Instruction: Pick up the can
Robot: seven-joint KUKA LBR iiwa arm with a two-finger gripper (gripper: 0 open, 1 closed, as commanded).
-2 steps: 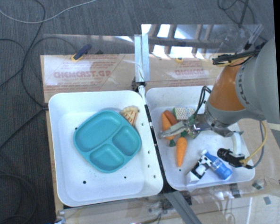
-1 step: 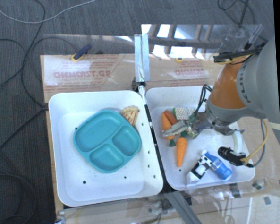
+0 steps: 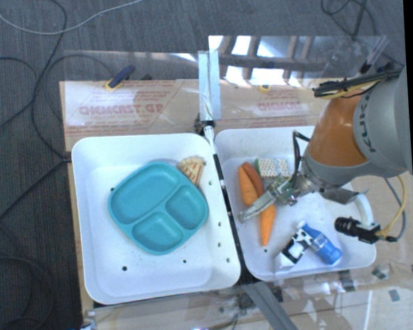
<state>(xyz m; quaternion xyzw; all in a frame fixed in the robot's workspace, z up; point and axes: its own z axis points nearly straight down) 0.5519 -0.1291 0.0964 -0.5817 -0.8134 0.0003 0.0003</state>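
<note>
Arm (image 3: 358, 134) over right bin (image 3: 344, 135). Gripper (image 3: 281, 191) low among carrots (image 3: 248, 184); finger spread unreadable, nothing visibly held. Can (image 3: 311, 244), blue, lies on its side near front wall. Likely light, rigid, slippery, prone to rolling; grasp across the body.

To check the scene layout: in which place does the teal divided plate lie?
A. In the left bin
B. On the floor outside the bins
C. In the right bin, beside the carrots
A: the teal divided plate lies flat inside the left bin.
</note>
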